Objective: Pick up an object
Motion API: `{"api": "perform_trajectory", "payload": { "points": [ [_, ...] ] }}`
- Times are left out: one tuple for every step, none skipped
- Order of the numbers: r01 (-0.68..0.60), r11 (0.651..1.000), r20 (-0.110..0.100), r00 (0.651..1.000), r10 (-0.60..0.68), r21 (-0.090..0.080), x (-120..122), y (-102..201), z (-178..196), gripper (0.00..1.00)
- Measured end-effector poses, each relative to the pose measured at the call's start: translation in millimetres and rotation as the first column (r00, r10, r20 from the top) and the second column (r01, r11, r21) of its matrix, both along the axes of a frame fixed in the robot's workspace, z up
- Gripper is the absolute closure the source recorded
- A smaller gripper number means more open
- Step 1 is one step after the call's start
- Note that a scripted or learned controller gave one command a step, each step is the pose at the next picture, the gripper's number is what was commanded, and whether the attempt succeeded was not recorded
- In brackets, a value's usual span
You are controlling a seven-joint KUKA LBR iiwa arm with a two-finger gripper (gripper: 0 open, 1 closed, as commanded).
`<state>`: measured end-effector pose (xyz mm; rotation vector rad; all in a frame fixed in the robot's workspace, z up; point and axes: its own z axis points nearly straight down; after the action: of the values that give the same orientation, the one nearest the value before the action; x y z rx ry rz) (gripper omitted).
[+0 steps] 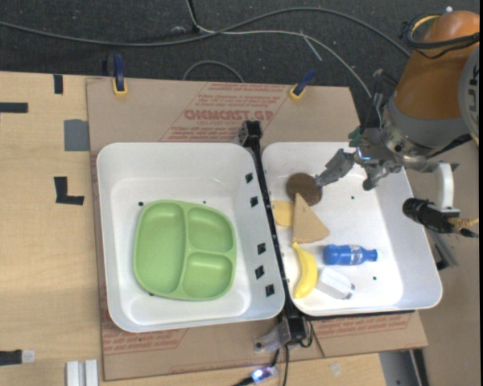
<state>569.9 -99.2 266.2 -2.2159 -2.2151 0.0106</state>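
I see my pincer (352, 170) spread apart and holding nothing, hovering over the right bin (414, 252) near its far side. The pickable items crowd the bin's left: brown disc (303, 186), tan wedge (309, 223), banana (305, 272), blue bottle (348, 255). My worry: they lie so close that a descent could nudge neighbours or close on two things.

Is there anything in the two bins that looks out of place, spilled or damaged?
Nothing stands out. The green divided plate lies flat in the left bin. In the right bin, the banana, blue bottle and tan wedge lie loosely together near the divider, with no spill or damage visible.
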Motion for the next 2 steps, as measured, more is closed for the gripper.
{"api": "perform_trajectory", "payload": {
  "points": [
    [-0.002,1.000,0.010,1.000,0.002,-0.001,2,0,5,0.00],
    [-0.001,1.000,0.004,1.000,0.001,-0.001,9,1,-43,0.00]
  ]
}}
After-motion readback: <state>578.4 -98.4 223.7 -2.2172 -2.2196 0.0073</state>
